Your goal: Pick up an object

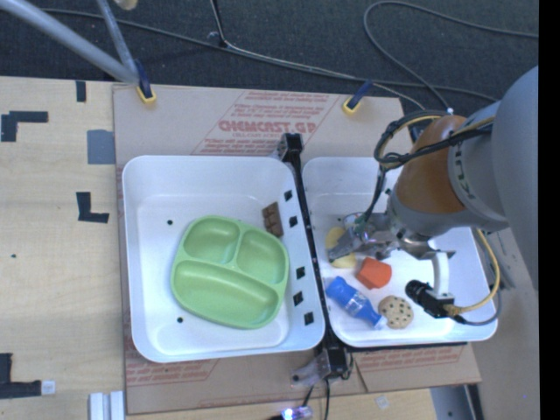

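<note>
The right bin (346, 175) holds an orange block (374, 274), a blue bottle-like object (352, 301), a round cookie (396, 311) and a yellow piece (339, 245). My gripper (361, 234) is low in this bin, just above the orange block and right beside the yellow piece. The arm's grey body and orange band (429, 178) cover much of the bin's right side. The fingertips are blurred against the yellow piece, so I cannot make out a grip on anything.
The left bin (149, 182) holds a green divided plate (231, 271) and a small brown block (274, 219) by the divider. Black clips line the wall between the bins. Cables trail across the dark floor behind the bench.
</note>
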Controlling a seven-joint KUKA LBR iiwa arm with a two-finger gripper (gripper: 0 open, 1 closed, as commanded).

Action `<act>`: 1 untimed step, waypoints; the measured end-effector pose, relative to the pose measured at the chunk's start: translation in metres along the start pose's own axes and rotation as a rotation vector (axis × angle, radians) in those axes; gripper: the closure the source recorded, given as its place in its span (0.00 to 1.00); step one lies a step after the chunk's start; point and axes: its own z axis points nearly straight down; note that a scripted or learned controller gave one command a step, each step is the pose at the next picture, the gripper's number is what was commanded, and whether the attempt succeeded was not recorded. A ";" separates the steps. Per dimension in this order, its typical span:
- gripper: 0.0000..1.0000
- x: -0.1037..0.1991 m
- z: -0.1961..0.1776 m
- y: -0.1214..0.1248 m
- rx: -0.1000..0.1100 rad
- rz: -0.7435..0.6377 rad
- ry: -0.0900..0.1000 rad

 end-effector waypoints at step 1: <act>0.00 0.000 -0.001 0.001 -0.003 0.000 0.001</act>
